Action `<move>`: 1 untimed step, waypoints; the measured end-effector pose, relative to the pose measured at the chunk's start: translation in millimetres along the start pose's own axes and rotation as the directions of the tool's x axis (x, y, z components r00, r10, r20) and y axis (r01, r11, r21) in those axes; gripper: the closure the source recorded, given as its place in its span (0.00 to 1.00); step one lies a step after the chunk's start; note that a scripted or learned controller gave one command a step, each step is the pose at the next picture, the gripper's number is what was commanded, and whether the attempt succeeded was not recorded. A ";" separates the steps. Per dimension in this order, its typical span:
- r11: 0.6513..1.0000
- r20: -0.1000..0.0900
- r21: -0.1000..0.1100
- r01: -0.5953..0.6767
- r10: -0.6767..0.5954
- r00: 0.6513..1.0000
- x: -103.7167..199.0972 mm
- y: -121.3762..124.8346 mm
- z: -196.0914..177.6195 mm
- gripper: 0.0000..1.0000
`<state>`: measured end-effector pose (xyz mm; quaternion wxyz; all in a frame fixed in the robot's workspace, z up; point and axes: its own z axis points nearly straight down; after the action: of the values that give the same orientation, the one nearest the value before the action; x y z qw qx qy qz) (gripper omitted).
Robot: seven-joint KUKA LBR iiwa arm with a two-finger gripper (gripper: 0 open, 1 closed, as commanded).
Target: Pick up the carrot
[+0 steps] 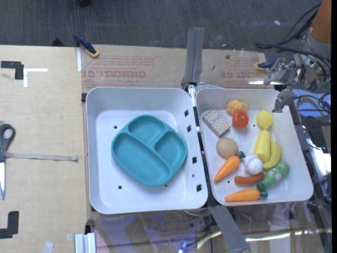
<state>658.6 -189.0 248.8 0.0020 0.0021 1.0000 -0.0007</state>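
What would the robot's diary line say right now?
stage: before pick | tool: over right bin's far corner, apart from food | carrots: two, and, both lying in bin | left bin: blue tray

A pale wood bench (42,120) seen from above, with a brown cardboard sheet (131,67) bearing red print along its far side. Beyond it lies dark grey carpeted floor (158,9). Two shallow white bins (95,141) sit side by side on the bench. Black tape marks (13,67) and a pair of scissors (4,152) lie at the left. A blue and yellow clamp (87,45) grips the cardboard's far edge. Lighting is even.
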 end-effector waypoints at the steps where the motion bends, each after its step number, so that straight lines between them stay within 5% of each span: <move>1: 0.996 0.016 0.006 0.091 -0.091 0.996 94.3 34.3 127.3 0.00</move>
<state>565.0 -154.5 121.1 0.0102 -0.0432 0.9990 -0.0035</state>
